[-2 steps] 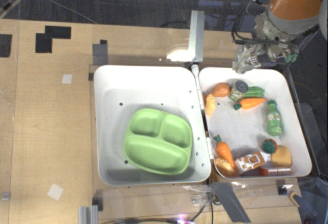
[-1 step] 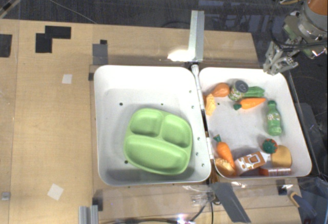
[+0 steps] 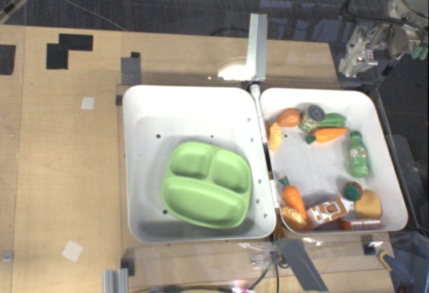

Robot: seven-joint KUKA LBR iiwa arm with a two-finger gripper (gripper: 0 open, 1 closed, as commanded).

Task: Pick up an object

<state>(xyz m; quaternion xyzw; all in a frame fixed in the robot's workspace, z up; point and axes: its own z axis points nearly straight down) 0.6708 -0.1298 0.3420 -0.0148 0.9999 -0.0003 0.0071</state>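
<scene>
White plastic walls hem the toys in the right bin [image 3: 385, 137]. Nearest, a cluster crowds the front edge: carrot [image 3: 293, 197], box [image 3: 328, 211], jar [image 3: 368, 205]. Beyond, the green bottle [image 3: 358, 153] lies alone, probably the easiest pick. Farthest, the end effector [image 3: 362, 50] hovers above the counter [image 3: 60, 151]; whether released or clenched I cannot tell.

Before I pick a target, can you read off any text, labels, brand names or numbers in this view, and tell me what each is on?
No text in this view reads clearly.
Green bottle in the right bin: a pale label band, too small to read.
Orange and white carton near that bin's front edge: printed panel, blurred beyond reading.
Small dark-lidded jar at the back: label too small to read.
Green divided plate in the left bin: no markings visible.
</scene>
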